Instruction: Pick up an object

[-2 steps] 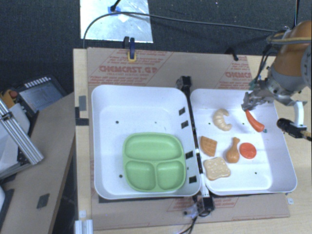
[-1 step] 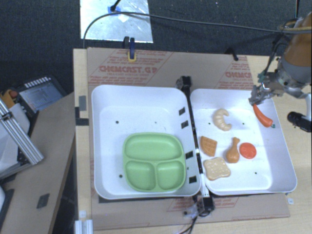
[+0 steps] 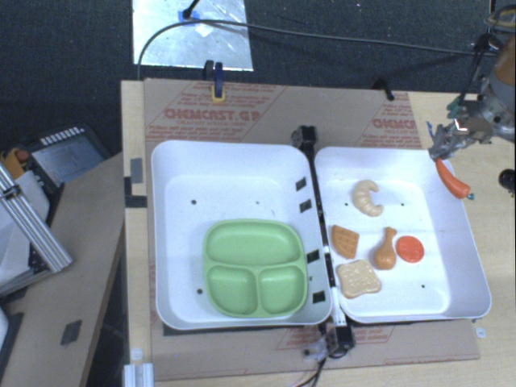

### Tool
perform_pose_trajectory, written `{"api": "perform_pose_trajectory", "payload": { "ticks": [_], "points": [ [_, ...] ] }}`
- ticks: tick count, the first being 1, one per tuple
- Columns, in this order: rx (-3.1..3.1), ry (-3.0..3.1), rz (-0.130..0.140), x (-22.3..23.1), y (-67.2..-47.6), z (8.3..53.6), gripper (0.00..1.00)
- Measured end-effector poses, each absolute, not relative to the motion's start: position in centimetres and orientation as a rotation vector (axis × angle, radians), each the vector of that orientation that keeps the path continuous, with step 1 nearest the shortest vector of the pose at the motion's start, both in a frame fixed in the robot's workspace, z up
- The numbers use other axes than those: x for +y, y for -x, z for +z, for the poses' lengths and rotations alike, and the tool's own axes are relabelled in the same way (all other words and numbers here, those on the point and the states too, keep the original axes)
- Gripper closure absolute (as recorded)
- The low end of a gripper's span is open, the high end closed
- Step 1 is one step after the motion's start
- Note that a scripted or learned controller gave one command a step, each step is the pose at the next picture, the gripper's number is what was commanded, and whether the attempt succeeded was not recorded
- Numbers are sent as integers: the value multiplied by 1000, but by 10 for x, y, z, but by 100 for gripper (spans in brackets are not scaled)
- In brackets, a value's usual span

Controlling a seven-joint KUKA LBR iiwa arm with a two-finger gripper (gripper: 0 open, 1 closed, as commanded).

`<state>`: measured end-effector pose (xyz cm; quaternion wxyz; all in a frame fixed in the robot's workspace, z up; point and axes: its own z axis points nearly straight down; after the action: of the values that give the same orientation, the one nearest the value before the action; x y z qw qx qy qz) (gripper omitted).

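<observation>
Seemingly the gripper point(image 3: 445, 146) hangs over the far right corner of the right bin point(image 3: 451, 297), and a small orange carrot point(image 3: 452, 178) hangs slanted just under its fingertips, its top end looking pinched between them, though the grip is too small to judge firmly. The carrot sits at the bin's right rim, raised or resting there; which cannot be told. It looks like light, hard toy plastic, smooth and tapered, so it would likely slip or swing if held only by the tip; a hold across its thicker middle would be safer. Lying on the right bin's floor are a croissant point(image 3: 368, 197), a cracker point(image 3: 345, 241), a drumstick point(image 3: 385, 249), a tomato slice point(image 3: 410, 249) and a piece of toast point(image 3: 358, 278). A green divided plate point(image 3: 255, 266) lies in the left bin point(image 3: 177, 216).
</observation>
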<state>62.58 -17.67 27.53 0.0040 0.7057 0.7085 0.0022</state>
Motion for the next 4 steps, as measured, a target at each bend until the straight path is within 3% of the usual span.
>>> {"api": "perform_pose_trajectory", "payload": {
  "ticks": [4],
  "points": [
    [2233, -2212, 3, 28, -616, 231, 100]
  ]
}}
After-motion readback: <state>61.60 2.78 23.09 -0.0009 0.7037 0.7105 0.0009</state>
